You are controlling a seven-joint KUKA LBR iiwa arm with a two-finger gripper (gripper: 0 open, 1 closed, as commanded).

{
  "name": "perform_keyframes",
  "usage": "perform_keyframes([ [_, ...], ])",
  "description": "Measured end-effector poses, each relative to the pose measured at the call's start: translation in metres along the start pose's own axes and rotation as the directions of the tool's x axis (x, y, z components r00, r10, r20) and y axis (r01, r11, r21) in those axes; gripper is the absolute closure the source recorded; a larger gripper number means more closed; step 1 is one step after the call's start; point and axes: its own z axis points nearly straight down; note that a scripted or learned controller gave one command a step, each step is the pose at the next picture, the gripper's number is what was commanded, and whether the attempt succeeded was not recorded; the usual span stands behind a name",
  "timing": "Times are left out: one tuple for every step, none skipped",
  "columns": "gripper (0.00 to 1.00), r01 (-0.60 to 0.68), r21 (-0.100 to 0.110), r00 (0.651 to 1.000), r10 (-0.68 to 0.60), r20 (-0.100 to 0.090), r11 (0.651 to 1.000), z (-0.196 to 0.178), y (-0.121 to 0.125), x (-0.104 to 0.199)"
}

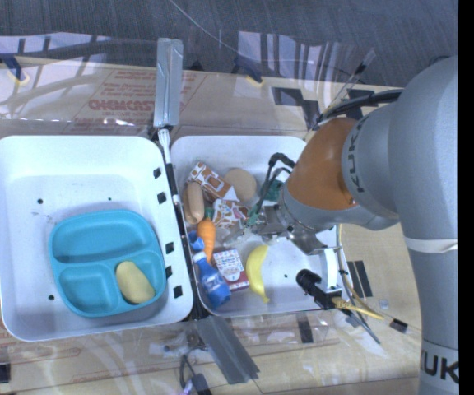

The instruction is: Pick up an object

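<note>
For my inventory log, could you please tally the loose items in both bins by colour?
Yellow: 2, the potato-shaped piece on the blue tray and the banana.
Orange: 1, the carrot.
Tan: 2, the bread roll and the round piece.
Blue: 1, the bottle.
Total: 6, leaving aside the printed packets.
</note>
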Motion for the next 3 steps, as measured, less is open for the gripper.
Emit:
perform_keyframes([
  [0.0,0.176,-0.002,0.984,-0.176,0.001,0.984,0.0,-0.048,-0.023],
  [1.0,0.182,-0.003,0.983,-0.182,0.002,0.983,-0.01,-0.046,-0.023],
  [1.0,0.177,-0.005,0.984,-0.177,0.001,0.984,-0.096,0.017,0.012],
])
